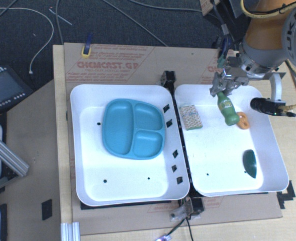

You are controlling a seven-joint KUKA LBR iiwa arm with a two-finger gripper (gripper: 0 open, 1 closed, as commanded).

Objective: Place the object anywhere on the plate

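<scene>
- Left bin [87, 149]: holds a blue plate [133, 128] with three compartments, nothing on it.
- Right bin [223, 177]: holds a green bottle [228, 109], a patterned sponge [191, 117], a dark green object [250, 163] and an orange ring [243, 121] touching the bottle.
- Gripper [225, 86]: over the right bin's far edge, at the bottle's upper end; whether it is gripping cannot be told.
</scene>
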